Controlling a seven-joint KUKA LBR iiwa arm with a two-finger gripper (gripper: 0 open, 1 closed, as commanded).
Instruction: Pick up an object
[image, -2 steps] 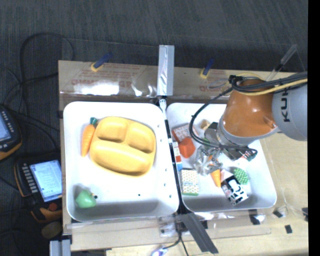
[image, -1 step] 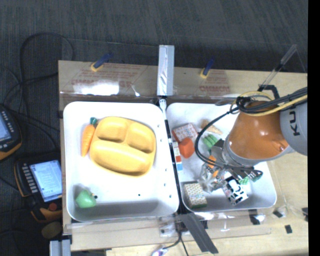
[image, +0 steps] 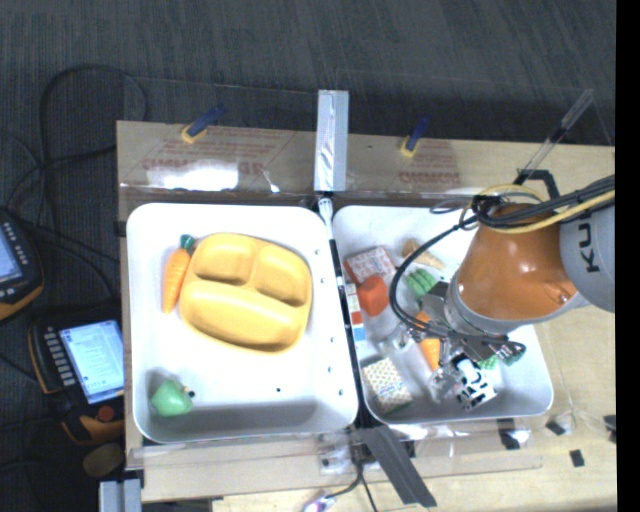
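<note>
Fingers of the grey arm's gripper point down into the lower part of the right-hand shallow white bin; whether they are open or closed cannot be told, and nothing is clearly seen between them. Just beside them lie a small orange carrot-like piece and a speckled square packet. Further up the same bin sit an orange-red rounded toy, a printed reddish packet and a green item. Above the wrist, the orange band covers the bin's right side. At left of frame, the other white bin holds a yellow compartment tray, an orange toy carrot touching its left edge, and a green round toy in the lower left corner. Both bins rest on a brown surface.
</note>
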